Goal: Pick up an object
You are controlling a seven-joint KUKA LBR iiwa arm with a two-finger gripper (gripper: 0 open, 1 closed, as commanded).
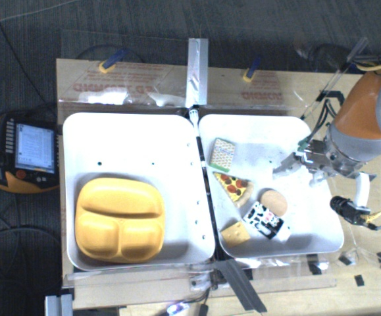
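My gripper (301,172) hangs over the right part of the right bin (269,129), open, with nothing between its fingers. To its left and below lie a brown round bun (275,201), a black-and-white patterned block (265,220), a pizza slice (233,186), a tan wedge (235,233) and a checkered square piece (223,153). None of them touches the gripper. A large yellow bread-shaped object (119,218) fills the front of the left bin (124,137).
The grey arm with its orange band (368,110) comes in from the right over the bin's right rim. A metal divider (197,71) stands at the back between the bins. A handheld pendant (25,151) lies left of the bench.
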